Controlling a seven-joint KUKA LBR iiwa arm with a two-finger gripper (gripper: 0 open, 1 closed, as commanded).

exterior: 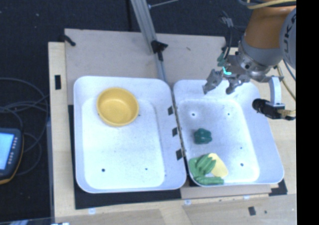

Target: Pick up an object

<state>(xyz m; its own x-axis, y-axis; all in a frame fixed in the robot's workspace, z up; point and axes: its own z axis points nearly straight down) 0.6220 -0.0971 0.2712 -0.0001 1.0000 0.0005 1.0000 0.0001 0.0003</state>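
Hanging over the right bin [259, 134] at its 12 o'clock edge: gripper [221, 85], fingers spread apart, gripping nothing. Lying in that bin toward 6 o'clock: dark green lump [202, 135], and lower, a green and yellow toy [208, 167]. Sitting in the left bin [89, 134] at 11 o'clock: yellow bowl [117, 106].

My arm [271, 14] swells into a rounded orange band, with a grey shell beside it. Pale cables loop over its top. Below sits a dull metal wrist, then my two grey fingers [213, 82]. A small teal light glows between wrist and fingers.
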